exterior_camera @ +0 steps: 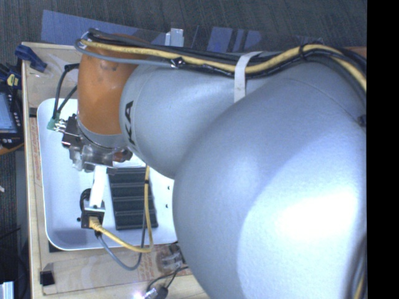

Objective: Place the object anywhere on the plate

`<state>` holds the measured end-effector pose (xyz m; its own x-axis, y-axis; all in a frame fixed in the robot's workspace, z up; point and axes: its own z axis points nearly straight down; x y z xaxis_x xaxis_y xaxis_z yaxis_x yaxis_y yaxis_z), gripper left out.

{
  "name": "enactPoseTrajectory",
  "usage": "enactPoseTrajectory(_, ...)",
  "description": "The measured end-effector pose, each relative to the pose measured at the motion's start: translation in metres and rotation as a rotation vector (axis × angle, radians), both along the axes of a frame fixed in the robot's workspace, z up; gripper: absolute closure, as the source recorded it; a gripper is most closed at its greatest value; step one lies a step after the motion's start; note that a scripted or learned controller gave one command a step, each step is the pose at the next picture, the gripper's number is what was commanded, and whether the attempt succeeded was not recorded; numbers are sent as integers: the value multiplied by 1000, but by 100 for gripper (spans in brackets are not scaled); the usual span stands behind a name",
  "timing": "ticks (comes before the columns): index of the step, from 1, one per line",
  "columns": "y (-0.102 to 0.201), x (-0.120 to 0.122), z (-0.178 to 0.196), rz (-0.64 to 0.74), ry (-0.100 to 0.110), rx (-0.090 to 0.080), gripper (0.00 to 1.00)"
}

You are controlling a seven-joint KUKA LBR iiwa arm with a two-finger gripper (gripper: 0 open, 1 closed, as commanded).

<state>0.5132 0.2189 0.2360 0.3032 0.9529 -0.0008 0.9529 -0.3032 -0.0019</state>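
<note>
Grey KUKA arm with an orange band (103, 98) reaches in from the right, bulk up close to the camera. Its wrist is down over the far half of the shallow white bin (45, 167) on the left. The gripper (83, 156) sits low under the wrist, near the bin floor. Cannot tell if it is spread, pressed together or pinching anything.

Cannot tell where the object lies, nor the plate: the arm covers most of the left bin and everything to its right.

Step, as a guess: either the grasp or the set-down, tool down in the left bin, no way to say which. The next move calls for a straight lift clear of the bin wall. Then, if the object is held, a carry over the plate, a low descent and a release.

Writing: black letters "KA" (129, 114) on the grey arm shell, turned sideways, the rest lost round the curve. Nothing readable on the pale wooden surface (93, 270).
</note>
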Motion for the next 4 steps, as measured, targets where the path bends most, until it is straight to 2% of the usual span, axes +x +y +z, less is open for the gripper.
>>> enactPoseTrajectory(1,-78,26,-6,-62,4,-2,100)
enactPoseTrajectory(2,-153,19,-16,-299,5,-2,100)
enactPoseTrajectory(3,-86,18,-144,-458,4,1,100)
enactPoseTrajectory(4,-134,-6,-45,-922,3,-1,100)
